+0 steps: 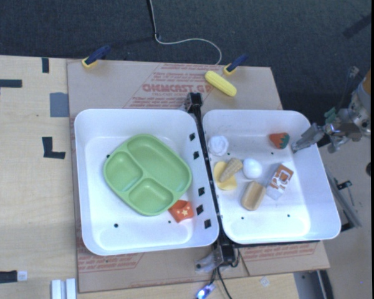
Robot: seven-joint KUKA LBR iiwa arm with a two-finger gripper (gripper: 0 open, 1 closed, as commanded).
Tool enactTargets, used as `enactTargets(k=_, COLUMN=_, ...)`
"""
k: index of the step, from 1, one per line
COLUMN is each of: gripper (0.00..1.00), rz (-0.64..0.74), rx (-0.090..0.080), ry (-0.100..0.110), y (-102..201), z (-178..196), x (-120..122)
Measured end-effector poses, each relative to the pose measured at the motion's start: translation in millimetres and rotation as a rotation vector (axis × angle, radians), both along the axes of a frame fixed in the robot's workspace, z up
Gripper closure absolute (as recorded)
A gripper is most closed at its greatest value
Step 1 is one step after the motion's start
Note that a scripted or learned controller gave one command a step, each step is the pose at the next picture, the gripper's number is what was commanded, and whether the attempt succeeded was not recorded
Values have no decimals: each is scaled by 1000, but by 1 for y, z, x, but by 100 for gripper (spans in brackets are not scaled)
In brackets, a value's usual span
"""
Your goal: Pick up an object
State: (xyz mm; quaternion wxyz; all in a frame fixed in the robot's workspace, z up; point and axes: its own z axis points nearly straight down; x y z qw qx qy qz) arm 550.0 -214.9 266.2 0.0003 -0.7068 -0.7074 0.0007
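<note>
The right bin point(311, 223) holds several small items: a red strawberry point(278, 140), a white egg point(252, 167), a yellow corn-like piece point(227, 172), a tan bread roll point(253, 195), a small white and orange carton point(279, 179) and a white round cup point(218, 145). My gripper point(316, 139) hovers over this bin's right rim, just right of the strawberry and apart from it. Its fingers are spread open with nothing between them.
The left bin point(87, 167) holds a green divided plate point(147, 174) and an orange cube point(181, 211) at the plate's lower right. A yellow toy corn cob point(220, 83) lies on the cardboard behind the bins, near two blue and yellow clamps.
</note>
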Motion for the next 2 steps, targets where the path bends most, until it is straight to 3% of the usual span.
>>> enactTargets(k=1, gripper=0, rz=-1, rx=6, ry=15, y=-3, z=-156, x=-2)
enactTargets(k=2, gripper=0, rz=3, rx=0, ry=-2, y=-2, z=-184, x=60)
